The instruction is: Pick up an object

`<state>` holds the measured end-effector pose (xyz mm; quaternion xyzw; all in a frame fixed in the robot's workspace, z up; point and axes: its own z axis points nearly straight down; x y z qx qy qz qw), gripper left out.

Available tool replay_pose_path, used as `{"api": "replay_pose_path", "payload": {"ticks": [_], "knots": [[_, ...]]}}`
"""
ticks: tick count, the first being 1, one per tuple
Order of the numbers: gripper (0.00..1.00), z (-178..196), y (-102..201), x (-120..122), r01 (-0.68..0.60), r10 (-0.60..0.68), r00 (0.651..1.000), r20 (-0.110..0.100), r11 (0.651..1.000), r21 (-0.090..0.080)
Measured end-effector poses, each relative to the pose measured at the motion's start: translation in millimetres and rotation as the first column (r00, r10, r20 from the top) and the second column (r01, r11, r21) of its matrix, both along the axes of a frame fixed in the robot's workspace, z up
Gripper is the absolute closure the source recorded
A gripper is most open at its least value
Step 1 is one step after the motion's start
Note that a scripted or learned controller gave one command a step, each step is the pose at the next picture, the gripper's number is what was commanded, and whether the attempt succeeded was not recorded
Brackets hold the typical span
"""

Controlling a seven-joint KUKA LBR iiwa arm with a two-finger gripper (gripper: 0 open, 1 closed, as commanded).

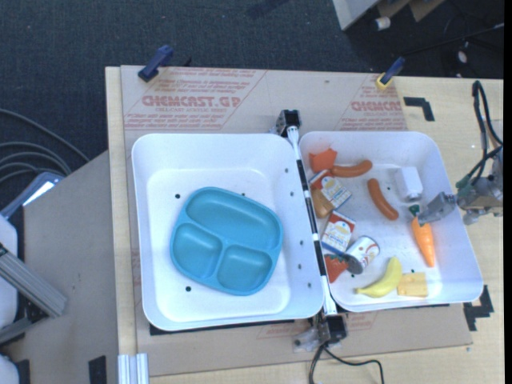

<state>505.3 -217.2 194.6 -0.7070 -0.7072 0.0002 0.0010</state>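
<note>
End effector [438,208] finger state unclear, above carrot [425,242], cardboard [192,98] reads "CHEMCAST GP"

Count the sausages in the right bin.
2. One sausage lies near the bin's far wall; the other sausage lies at mid-bin, beside the white block. More may be hidden.

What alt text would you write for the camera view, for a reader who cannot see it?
Two white bins sit side by side: the left bin holds a blue divided plate, the right bin holds toy food, including a banana and a carrot. The gripper reaches in from the right, just above the carrot.
</note>
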Motion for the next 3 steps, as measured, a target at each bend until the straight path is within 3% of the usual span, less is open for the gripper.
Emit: {"api": "replay_pose_path", "payload": {"ticks": [1, 2, 3], "knots": [[0.00, -107, 4, -2, 0.000, 0.000, 1.000, -0.002, 1.000, 0.003], [1.00, -97, 3, -1, 0.000, 0.000, 1.000, 0.000, 1.000, 0.001], [1.00, -32, 73, -24, -0.001, 0.001, 1.000, 0.000, 1.000, 0.000]]}}
